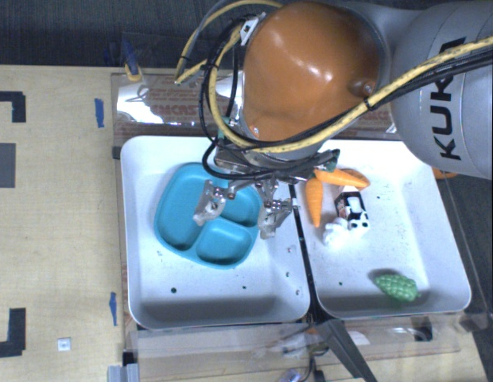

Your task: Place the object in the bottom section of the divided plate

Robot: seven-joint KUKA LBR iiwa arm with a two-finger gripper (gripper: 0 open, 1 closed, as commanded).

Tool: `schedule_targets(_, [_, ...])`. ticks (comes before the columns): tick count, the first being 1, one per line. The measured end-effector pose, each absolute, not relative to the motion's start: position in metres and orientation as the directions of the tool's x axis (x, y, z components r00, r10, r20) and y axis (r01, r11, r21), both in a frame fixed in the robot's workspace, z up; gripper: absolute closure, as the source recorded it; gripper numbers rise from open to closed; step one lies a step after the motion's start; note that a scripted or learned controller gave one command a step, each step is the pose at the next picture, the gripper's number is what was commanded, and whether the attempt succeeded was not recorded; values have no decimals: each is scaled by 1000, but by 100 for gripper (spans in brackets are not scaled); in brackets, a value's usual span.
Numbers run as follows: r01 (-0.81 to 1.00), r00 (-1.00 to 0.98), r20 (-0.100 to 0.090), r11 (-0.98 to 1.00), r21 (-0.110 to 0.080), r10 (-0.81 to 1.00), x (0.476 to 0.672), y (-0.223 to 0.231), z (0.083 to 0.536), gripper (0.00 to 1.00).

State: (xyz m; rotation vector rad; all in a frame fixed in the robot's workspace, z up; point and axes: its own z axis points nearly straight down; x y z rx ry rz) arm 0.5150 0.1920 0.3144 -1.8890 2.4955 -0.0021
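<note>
A blue divided plate [176, 217] lies in the left white bin [151, 293], with its bottom section [223, 245] facing the front edge. My gripper [240, 208] hangs over the plate's right half, open. One finger [208, 204] is over the plate's middle and the other is at its right rim. I see only blue plate between them, nothing held. The arm's orange band [310, 62] hides the bin's far part.
In the right bin [437, 237] lie two orange carrots [314, 199], a small black and white cow toy [351, 213] and a green bumpy object [396, 286] at the front. The divider between the bins [304, 261] runs just right of the gripper.
</note>
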Motion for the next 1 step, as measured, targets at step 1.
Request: schedule_targets(1, [-962, -272, -6, 272, -4, -962, 514, 192, 312, 0])
